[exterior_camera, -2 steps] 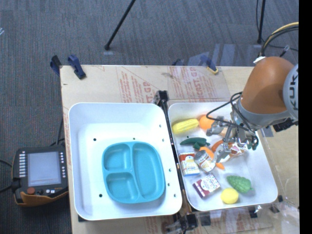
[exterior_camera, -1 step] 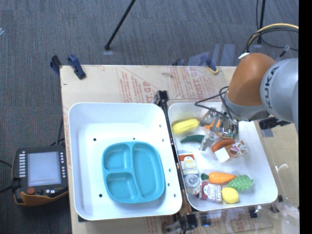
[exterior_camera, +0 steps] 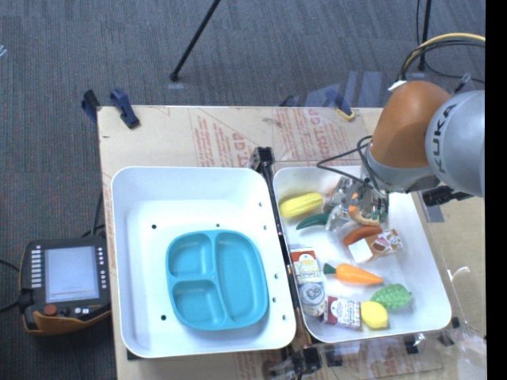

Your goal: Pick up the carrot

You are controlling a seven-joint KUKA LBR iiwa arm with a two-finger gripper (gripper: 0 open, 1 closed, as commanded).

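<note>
The carrot [exterior_camera: 358,275], orange with a green stub at its left end, lies flat in the right bin [exterior_camera: 424,260] a little below its middle. My gripper [exterior_camera: 358,206] hangs over the upper middle of that bin, well above the carrot in the view and apart from it. Its tip is among the toys there, next to a small orange and brown piece [exterior_camera: 367,211]. The arm's orange band [exterior_camera: 408,125] rises to the upper right.
Around the carrot lie a red sausage [exterior_camera: 362,233], a small box [exterior_camera: 386,244], a carton [exterior_camera: 303,260], a can [exterior_camera: 312,291], a red packet [exterior_camera: 342,311], a lemon [exterior_camera: 374,315] and a green bumpy toy [exterior_camera: 392,297]. Yellow corn [exterior_camera: 301,205] lies upper left. A blue divided plate [exterior_camera: 215,279] sits in the left bin [exterior_camera: 142,204].
</note>
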